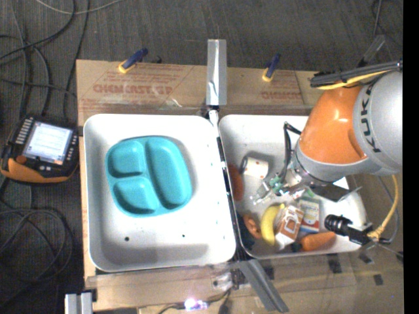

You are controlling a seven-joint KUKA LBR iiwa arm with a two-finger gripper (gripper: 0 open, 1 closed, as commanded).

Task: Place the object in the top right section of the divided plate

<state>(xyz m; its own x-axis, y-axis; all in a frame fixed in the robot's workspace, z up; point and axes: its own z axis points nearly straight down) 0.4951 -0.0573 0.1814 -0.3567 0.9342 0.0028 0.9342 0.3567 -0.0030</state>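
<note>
A robotics lab: clamped cardboard bench [163, 87], teach pendant [40, 149], floor cables [39, 38].

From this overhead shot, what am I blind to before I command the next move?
- Claw: tangled with wires under the orange wrist; finger state unreadable.
- Right bin: its right side is covered by the arm.
- Items beside the banana and carrot: piled together, too small to identify.
- Blue divided plate: sections look bare, but fine detail is too small to confirm.

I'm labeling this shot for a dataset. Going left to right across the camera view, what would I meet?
Handheld control pendant → left white bin holding the blue divided plate → right white bin with the banana and carrot → the arm's orange band.
</note>
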